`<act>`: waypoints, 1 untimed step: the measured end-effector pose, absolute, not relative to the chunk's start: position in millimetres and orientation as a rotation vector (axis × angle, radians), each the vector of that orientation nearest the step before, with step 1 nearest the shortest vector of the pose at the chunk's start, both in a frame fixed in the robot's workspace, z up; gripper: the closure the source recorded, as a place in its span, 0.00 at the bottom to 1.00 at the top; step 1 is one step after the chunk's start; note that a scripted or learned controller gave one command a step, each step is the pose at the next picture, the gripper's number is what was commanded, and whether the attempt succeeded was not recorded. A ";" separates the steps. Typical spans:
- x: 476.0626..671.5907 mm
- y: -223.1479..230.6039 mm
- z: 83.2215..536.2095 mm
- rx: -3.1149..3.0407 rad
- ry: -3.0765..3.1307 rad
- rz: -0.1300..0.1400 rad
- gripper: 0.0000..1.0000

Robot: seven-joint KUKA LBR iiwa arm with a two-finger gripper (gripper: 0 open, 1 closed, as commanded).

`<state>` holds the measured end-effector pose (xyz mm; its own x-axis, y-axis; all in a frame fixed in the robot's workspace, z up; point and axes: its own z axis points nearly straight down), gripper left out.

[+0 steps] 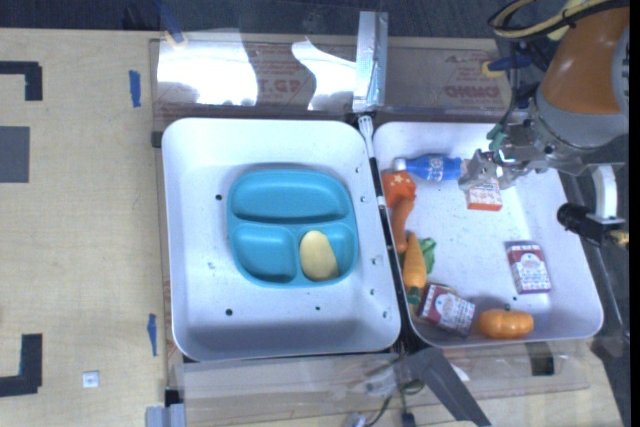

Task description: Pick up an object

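The gripper (487, 177) hangs over the back of the right bin (580, 260), and a small white-and-red box (484, 197) sits directly below its tip; whether the gripper is clamped on it I cannot tell. In the left bin (200, 215) rests a blue divided tray (280, 205) with a yellow potato-like object (318, 255) in its lower right compartment. In the right bin, an orange-capped bottle (399, 195) and a carrot (414, 264) lie along the left wall, a blue-labelled bottle (432, 168) lies near the back, a red packet (447, 309) and an orange piece (504, 322) near the front, and a red carton (528, 268) further right.
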<state>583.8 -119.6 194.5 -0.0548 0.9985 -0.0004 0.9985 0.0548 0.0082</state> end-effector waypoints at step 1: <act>583.0 -120.2 201.8 2.157 2.278 0.003 1.00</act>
